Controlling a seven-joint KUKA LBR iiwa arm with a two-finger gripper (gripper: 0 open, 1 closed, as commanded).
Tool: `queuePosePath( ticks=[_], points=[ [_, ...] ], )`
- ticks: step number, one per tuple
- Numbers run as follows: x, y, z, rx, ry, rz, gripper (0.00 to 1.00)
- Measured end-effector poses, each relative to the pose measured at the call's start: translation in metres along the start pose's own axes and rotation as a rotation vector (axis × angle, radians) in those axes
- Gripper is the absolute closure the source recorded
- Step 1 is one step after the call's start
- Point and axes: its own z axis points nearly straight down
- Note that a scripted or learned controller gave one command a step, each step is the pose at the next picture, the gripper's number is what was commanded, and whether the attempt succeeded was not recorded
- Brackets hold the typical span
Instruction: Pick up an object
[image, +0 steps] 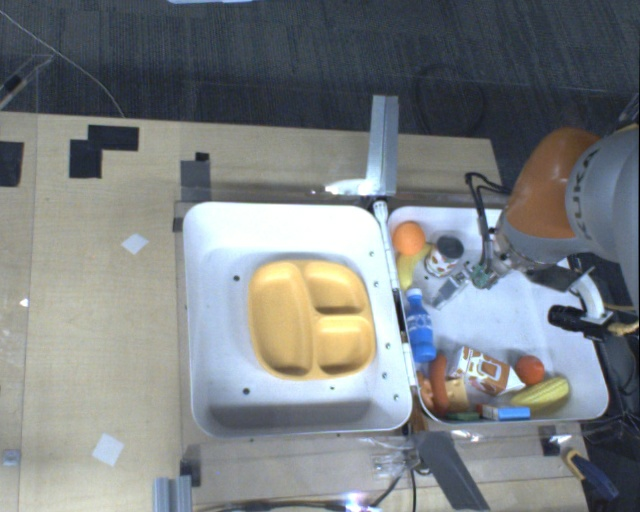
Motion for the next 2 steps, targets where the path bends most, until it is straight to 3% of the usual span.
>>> queuePosePath(
  ticks=[1,2],
  points=[
    [-0.069,0.030,0.001,0.013,0.013,0.114,0.00],
    [-0.021,-0.017,0.000,0.003,-0.001,0.096,0.00]
  ],
)
